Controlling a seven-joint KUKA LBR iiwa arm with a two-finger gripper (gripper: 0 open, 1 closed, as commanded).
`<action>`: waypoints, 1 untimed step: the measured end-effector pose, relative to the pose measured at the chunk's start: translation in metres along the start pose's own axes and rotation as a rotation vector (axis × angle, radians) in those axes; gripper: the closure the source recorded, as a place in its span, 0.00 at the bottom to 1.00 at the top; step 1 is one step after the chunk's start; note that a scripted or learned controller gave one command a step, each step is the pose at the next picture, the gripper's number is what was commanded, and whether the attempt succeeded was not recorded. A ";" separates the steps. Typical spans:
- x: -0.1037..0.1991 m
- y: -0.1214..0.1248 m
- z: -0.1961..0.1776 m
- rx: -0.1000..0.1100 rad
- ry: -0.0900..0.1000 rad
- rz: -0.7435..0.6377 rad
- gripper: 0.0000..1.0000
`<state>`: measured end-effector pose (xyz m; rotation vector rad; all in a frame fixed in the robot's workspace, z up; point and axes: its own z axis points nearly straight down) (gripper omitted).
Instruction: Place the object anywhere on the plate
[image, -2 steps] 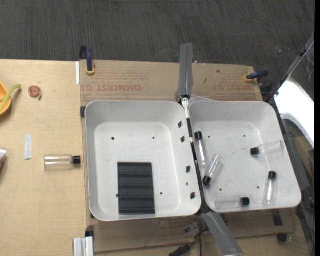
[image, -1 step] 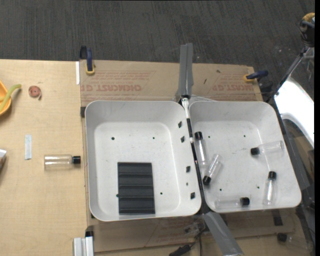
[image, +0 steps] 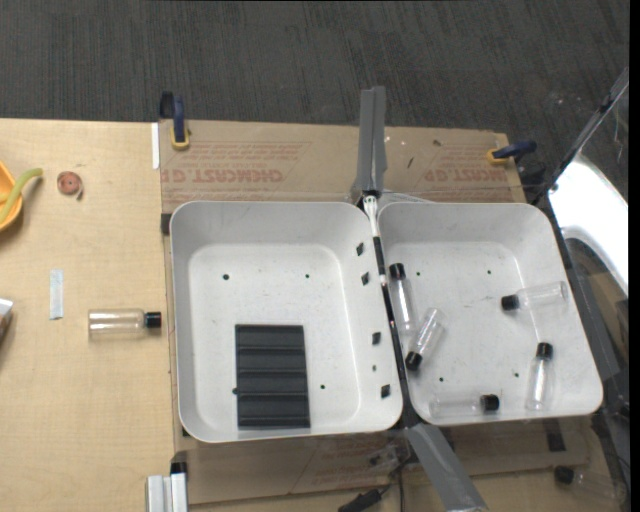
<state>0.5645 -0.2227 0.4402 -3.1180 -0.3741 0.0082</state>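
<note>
A black ridged rectangular plate (image: 271, 376) lies flat in the left bin (image: 200, 240), near its front wall. The right bin (image: 560, 260) holds several clear vials with black caps. One vial (image: 400, 295) lies along the bin's left wall and another (image: 422, 340) is tilted just beside it. A third vial (image: 535, 297) rests near the right wall. Further vials lie at the front, one (image: 540, 375) on the right and one (image: 470, 405) against the front wall. Nothing rests on the plate.
A clear bottle (image: 122, 321) with a black cap lies on the wooden bench left of the bins. A yellow object (image: 10, 195) and a small round disc (image: 68, 182) sit at the far left. Clamps (image: 175, 120) (image: 510, 152) hold the cardboard behind the bins.
</note>
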 end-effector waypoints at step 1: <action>0.077 -0.030 0.000 -0.001 0.001 0.038 0.00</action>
